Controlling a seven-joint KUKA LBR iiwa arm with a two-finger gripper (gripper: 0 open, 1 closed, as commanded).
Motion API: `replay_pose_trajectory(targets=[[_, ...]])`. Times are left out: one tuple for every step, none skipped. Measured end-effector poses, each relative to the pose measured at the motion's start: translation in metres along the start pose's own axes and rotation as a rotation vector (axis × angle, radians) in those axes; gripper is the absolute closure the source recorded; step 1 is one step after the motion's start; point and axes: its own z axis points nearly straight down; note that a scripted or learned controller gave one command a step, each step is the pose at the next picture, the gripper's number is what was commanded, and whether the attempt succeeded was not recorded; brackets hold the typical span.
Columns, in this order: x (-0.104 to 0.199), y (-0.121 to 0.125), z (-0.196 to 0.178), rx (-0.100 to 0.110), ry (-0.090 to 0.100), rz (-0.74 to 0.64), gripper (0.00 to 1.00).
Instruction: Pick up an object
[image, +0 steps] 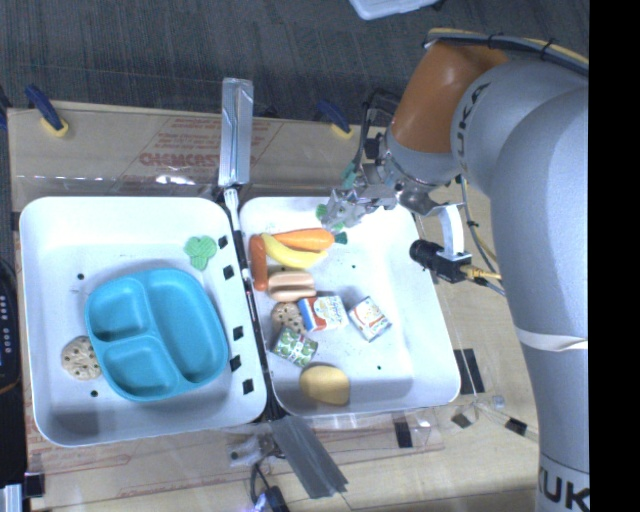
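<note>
The carrot (303, 239) is judged the likeliest target, being nearest the tool: it lies at the far end of the right bin (425, 330), long axis running left-right, orange body with a small green tip at its right end. The banana (291, 256) is pressed against its near side, and a sausage (259, 262) stands lengthwise just left of both. The gripper (350, 208) is seen just beyond and to the right of the carrot's green end, over the bin's far rim; whether it is released or clenched cannot be told, and nothing is seen held. From the tool the carrot lies toward the near left, so a short shift that way and a descent would be needed, with closure across the carrot's short axis. The banana's contact is judged the main risk for a clean grasp. Further toward the near side a hot dog (291, 285), cookie (287, 316), small cartons (369, 318) and potato (325, 384) are clustered. The left bin (40, 300) holds a blue tray (154, 334).
</note>
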Motion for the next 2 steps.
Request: replay_pose_trajectory(targets=[[0.094, 0.007, -0.016, 0.009, 0.003, -0.07, 1.0], [0.098, -0.049, -0.064, 0.008, 0.002, -0.254, 1.0]])
